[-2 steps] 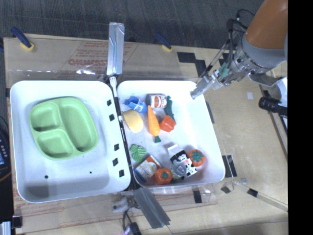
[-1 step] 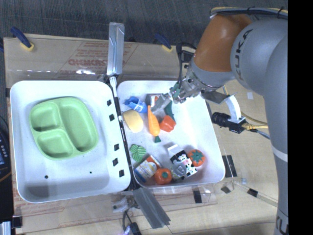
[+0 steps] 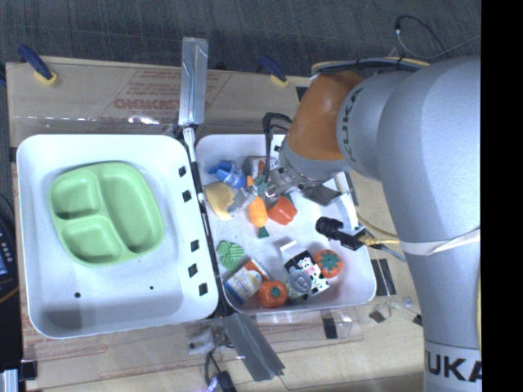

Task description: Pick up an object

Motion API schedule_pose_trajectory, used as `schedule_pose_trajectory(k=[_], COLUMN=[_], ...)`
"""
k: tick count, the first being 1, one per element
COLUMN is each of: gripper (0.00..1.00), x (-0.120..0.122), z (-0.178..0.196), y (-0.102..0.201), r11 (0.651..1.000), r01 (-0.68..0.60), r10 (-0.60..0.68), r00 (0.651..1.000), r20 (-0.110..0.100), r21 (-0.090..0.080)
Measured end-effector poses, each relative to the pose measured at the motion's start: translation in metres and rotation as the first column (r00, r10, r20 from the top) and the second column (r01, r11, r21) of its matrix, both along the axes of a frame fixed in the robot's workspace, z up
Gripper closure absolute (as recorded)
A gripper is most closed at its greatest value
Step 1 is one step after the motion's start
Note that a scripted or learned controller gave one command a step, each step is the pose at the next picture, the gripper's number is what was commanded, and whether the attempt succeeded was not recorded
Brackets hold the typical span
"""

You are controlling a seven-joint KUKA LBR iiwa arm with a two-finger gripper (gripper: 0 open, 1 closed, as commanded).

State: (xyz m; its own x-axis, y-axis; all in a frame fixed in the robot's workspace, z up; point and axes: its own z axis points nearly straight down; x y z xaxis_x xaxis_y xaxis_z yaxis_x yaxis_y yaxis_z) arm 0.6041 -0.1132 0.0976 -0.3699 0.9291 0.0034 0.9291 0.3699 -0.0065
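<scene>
Cardboard sheeting covers the bench (image 3: pixel 98 96) beneath two shallow white bins set side by side. Toward nine o'clock, the left bin (image 3: pixel 33 243) holds a green three-compartment plate (image 3: pixel 105 211). Toward three o'clock, the right bin (image 3: pixel 364 284) is crowded with toys. The arm (image 3: pixel 409 129) enters from three o'clock, and its gripper (image 3: pixel 274 188) is low over the clutter at the bin's twelve o'clock end; whether it is closed or apart cannot be told. Just beside it lie an orange carrot (image 3: pixel 258 212) and a red-orange pepper (image 3: pixel 283 211), with a yellow piece (image 3: pixel 218 198) and a blue toy (image 3: pixel 225 172) toward nine o'clock. At six o'clock sit a tomato (image 3: pixel 273 294), a black-and-white cow toy (image 3: pixel 302 269) and a striped green piece (image 3: pixel 230 256).
</scene>
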Motion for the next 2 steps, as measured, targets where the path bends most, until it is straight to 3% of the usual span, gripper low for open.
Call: schedule_pose_trajectory(k=[1, 2], gripper=[1.0, 1.0], x=[0.0, -0.006], z=[0.009, 0.124], y=[0.0, 0.025], r11=[1.0, 0.999], r01=[-0.005, -0.042], r10=[0.005, 0.042], r00=[1.0, 0.999], r20=[-0.002, 0.006], r21=[0.0, -0.001])
